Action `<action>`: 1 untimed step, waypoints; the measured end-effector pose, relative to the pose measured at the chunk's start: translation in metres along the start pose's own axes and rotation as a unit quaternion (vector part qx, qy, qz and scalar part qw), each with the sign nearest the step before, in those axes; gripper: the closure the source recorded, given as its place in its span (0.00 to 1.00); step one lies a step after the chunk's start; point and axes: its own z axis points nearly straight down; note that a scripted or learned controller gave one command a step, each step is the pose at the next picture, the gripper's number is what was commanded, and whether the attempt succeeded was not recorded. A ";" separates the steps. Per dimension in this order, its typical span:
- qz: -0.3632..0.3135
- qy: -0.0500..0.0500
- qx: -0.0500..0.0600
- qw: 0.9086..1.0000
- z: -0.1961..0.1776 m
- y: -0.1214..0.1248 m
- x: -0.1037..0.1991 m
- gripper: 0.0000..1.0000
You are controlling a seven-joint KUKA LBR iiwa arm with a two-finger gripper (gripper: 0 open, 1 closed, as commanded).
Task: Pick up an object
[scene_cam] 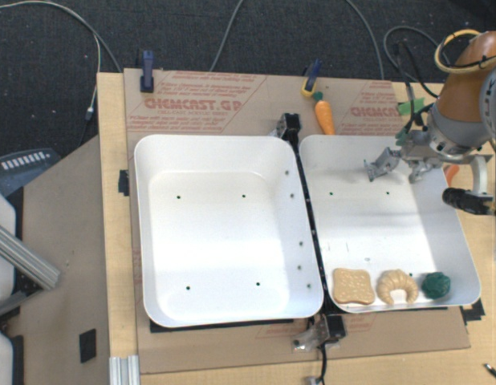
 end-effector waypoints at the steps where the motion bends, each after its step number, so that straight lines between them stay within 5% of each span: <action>1: -0.001 -0.001 -0.003 1.000 -0.014 0.002 0.000 1.00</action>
